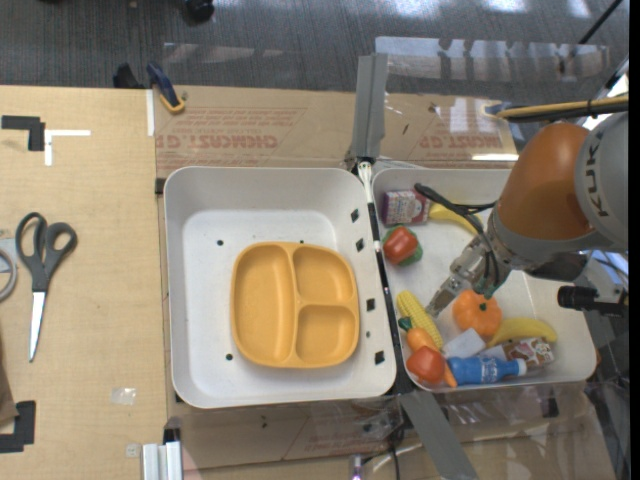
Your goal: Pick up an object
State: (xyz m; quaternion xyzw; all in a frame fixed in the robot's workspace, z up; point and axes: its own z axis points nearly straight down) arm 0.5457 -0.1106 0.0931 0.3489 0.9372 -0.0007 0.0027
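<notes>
Toys crowd the right white bin (578, 366) at lower right; the yellow divided plastic plate (296, 303) fills the left white bin's (190, 268) centre, its margins seemingly passable.

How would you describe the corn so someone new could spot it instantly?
Look in the right-hand shallow white bin, the one crowded with toy food beside the bin holding the yellow divided plastic plate. Along its left wall, about halfway down, lies the yellow toy corn cob, slanted, just below the red toy pepper with a green top. Unlike the smooth yellow bananas nearby, its surface is bumpy with kernels.

Single fixed camera overhead, slanted down on both bins (180, 298).
</notes>
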